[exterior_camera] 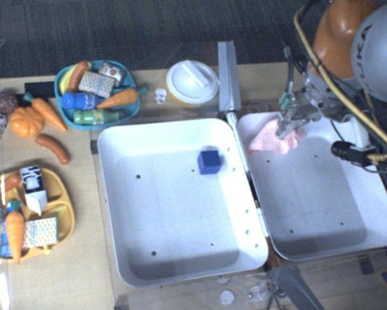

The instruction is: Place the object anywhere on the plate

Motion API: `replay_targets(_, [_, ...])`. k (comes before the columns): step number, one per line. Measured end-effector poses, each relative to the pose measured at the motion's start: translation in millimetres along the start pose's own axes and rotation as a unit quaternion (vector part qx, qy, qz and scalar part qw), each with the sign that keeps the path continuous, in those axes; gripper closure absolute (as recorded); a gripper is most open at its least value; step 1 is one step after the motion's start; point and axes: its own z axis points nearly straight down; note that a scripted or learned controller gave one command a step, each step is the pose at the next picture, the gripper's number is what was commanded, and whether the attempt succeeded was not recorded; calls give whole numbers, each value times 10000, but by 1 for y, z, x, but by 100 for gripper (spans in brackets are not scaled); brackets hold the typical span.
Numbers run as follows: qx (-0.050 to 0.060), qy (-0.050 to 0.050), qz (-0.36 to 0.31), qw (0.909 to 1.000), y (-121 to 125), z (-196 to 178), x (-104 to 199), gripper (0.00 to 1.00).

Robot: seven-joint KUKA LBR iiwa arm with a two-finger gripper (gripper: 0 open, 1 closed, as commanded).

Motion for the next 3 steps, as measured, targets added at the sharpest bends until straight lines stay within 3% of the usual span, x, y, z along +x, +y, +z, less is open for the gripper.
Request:
replay_targets(1, [-16, 2, -41, 10000, 2, -41, 2, 100])
replay_targets(2, [-28, -4, -2057, 9786, 25, -46, 48, 100])
replay_targets(3, [-29, -4, -3977, 9175, 31, -38, 97, 100])
